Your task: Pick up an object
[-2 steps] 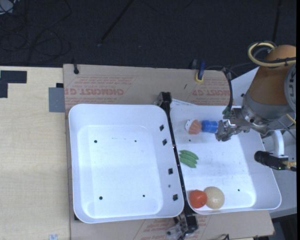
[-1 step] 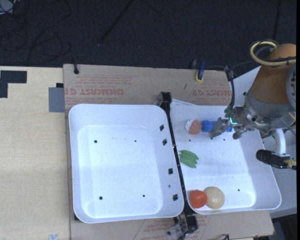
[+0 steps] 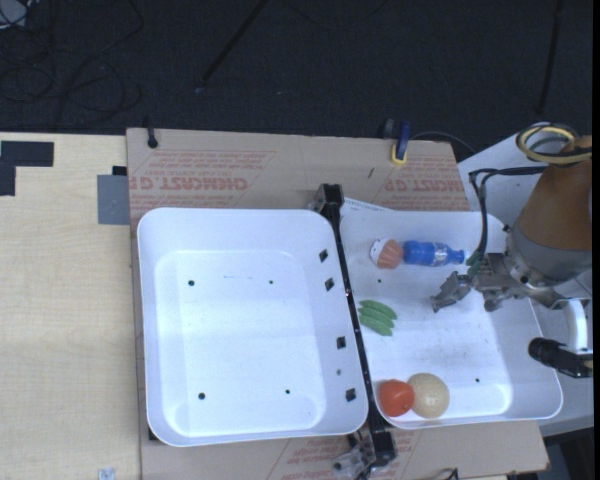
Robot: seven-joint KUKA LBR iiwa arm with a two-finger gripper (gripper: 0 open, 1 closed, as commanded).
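Your left bin [image 3: 165, 268]: smooth white plastic. Right bin [image 3: 500, 393] holds green pod [image 3: 377, 316] near divider, red ball [image 3: 395, 397] touching pale ball [image 3: 429, 394] at near edge, blue bottle [image 3: 420, 254] farther back. Gripper [image 3: 456, 294] right of pod, fingers spread, gripping nothing, bottle just beyond.

In the right bin [image 3: 525, 393]: bottle [image 3: 423, 254] rearmost, pea pod [image 3: 377, 316] mid-left, 2 balls [image 3: 413, 396] touching, frontmost.
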